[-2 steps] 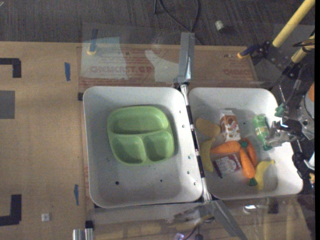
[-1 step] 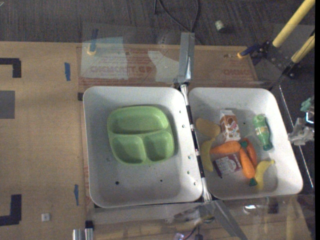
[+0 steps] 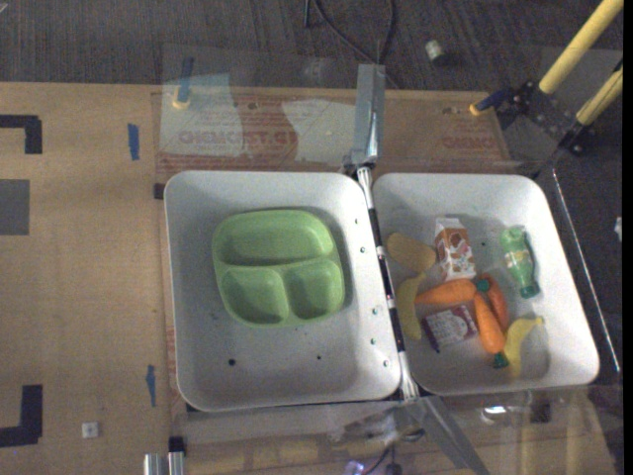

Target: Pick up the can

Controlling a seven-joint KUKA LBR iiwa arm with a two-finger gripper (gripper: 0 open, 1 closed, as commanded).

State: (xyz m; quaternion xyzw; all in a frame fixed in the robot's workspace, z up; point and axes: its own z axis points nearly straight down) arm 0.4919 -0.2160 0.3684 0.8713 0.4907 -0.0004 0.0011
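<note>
The can (image 3: 449, 327) is small, with a red and white label. It lies on its side in the right bin (image 3: 562, 228), near the bin's front. An orange carrot (image 3: 455, 293) lies just behind it and a second carrot (image 3: 489, 327) touches its right end. A yellow banana (image 3: 407, 307) lies close to its left.
The right bin also holds a red and white carton (image 3: 454, 248), a green bottle (image 3: 517, 260), a pale yellow piece (image 3: 410, 253) and another banana (image 3: 520, 338). A green divided plate (image 3: 280, 265) sits in the left bin (image 3: 198, 349). Yellow-handled clamps (image 3: 554, 77) stand at the back right.
</note>
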